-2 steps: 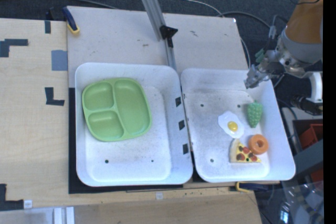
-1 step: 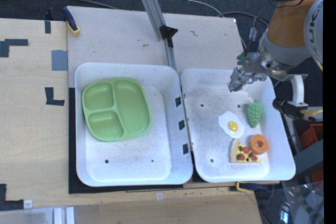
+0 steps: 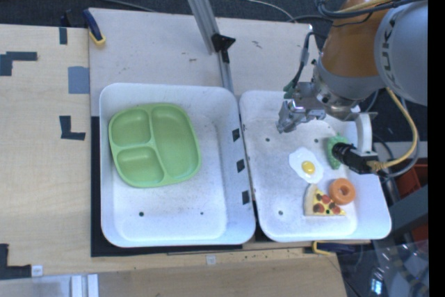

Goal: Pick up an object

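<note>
Nothing lifted yet, so the pick is all still to do. The end effector [image 3: 286, 123] hangs over the far part of the right bin [image 3: 268, 219], carrying nothing, and whether it is wide or narrow I cannot tell. The nearest candidate, the fried egg [image 3: 306, 165], lies just nearside of it on the bin floor, with the pizza slice [image 3: 321, 203] and the donut [image 3: 342, 190] beyond.

Matt green plastic tray [image 3: 154, 145], scuffed white plastic bins [image 3: 229, 149], pale wood bench [image 3: 146, 45], glossy orange band [image 3: 354, 31].
</note>
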Tool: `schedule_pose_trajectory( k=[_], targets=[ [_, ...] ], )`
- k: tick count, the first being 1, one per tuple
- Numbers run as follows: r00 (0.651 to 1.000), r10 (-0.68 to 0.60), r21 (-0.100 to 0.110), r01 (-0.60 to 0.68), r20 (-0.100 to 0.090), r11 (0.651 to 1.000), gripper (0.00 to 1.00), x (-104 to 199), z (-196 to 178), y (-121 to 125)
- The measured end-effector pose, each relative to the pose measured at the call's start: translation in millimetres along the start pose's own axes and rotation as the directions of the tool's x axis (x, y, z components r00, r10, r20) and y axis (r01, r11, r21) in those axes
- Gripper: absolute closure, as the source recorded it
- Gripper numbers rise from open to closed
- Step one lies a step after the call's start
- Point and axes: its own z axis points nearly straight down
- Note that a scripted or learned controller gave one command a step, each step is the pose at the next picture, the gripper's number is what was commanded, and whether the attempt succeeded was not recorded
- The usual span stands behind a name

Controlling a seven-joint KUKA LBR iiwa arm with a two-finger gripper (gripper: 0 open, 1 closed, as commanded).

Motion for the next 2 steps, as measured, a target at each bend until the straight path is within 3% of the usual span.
schedule_pose_trajectory(
  k=[2],
  targets=[
    [1.000,0.001,0.002,-0.001,0.001,1.000,1.00,105.2,18.7,-40.2]
  ],
)
